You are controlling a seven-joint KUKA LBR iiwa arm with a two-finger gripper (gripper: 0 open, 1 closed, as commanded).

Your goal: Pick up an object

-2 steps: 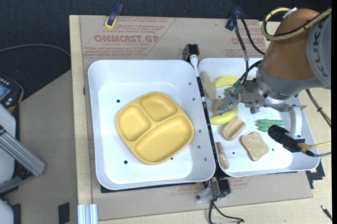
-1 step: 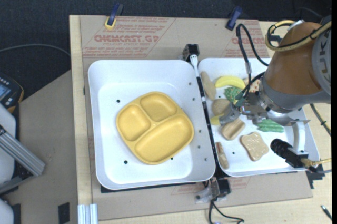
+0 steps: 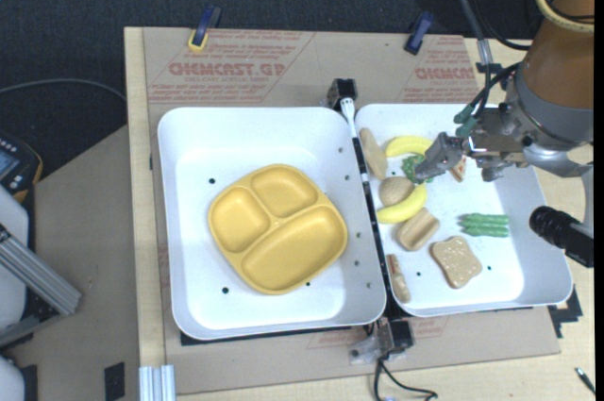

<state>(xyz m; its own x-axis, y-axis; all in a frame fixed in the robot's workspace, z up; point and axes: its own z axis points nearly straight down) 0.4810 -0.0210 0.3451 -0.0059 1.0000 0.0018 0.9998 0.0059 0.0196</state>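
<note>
Now, from the overhead camera, the gripper [image 3: 436, 159] hangs low over the right bin [image 3: 528, 281], beside the banana [image 3: 408, 145] and a green leafy piece [image 3: 412, 166]; whether it is spread or pinching cannot be told. The yellow divided plate [image 3: 276, 226] sits in the left bin [image 3: 184, 201].

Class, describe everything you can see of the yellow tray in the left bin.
The yellow tray is a rounded, glossy, plastic-looking dish with three compartments: two small ones at the far side and one long one nearer the camera. It lies flat, right side up, turned at an angle, in the middle of the left bin. Its compartments hold nothing, and only the bin floor touches it.
</note>
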